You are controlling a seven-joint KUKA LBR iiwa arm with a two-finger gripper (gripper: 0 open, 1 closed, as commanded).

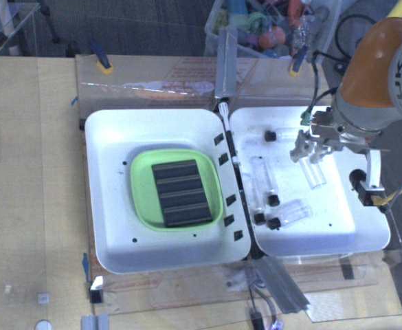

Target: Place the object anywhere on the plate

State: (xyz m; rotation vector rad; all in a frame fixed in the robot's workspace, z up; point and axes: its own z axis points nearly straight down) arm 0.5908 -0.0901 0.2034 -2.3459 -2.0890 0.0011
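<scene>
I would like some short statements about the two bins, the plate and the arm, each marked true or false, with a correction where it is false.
1. The green plate lies in the left bin. True.
2. A dark ridged block lies on the plate. True.
3. The hand is over the left bin. False: it is over the right bin.
4. Clear tubes with black caps lie on the plate. False: they lie in the right bin.
5. The two bins stand side by side. True.
</scene>
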